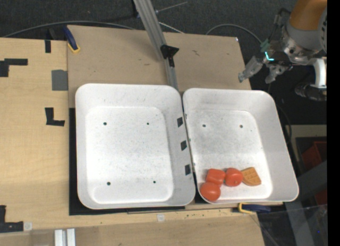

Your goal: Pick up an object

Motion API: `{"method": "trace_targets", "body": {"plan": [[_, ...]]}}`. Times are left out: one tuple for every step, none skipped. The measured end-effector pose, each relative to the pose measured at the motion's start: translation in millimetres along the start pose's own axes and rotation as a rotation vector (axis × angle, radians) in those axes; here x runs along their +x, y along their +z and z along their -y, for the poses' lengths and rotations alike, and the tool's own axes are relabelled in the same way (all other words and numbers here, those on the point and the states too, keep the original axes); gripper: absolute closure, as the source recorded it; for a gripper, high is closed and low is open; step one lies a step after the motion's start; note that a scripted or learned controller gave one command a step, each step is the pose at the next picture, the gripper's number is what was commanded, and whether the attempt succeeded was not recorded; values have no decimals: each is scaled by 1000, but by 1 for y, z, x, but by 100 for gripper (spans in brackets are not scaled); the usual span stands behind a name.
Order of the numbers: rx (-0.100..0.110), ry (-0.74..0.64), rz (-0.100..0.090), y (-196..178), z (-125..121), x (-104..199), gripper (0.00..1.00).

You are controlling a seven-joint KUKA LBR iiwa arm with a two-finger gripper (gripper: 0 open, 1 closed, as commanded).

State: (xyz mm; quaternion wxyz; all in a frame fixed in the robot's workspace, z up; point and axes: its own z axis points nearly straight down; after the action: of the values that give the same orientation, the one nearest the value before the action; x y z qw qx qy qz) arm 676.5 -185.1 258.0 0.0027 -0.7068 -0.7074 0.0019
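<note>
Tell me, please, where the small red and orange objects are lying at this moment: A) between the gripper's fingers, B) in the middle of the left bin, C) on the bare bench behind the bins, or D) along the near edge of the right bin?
D: the three red objects and the orange piece cluster together at the near edge of the right bin, while the gripper hangs beyond that bin's far right corner.

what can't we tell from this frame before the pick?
- Gripper, camera view: small and dark against the dark floor beyond the bench corner.
- Arm: cut off by the top and right edges above the orange band.
- Three red objects in the right bin: bunched and touching, too small to identify.
- Tan object beside them: too small to identify.
- Grey rail: cut by the top edge.
</note>
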Motion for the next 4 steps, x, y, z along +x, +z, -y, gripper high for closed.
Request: {"method": "trace_targets", "body": {"plan": [[-5, -1, 2, -4, -1, 0, 0], [0, 0, 1, 56, 8, -2, 0], [0, -2, 1, 110, -2, -2, 0], [11, 1, 2, 162, 1, -3, 0]]}}
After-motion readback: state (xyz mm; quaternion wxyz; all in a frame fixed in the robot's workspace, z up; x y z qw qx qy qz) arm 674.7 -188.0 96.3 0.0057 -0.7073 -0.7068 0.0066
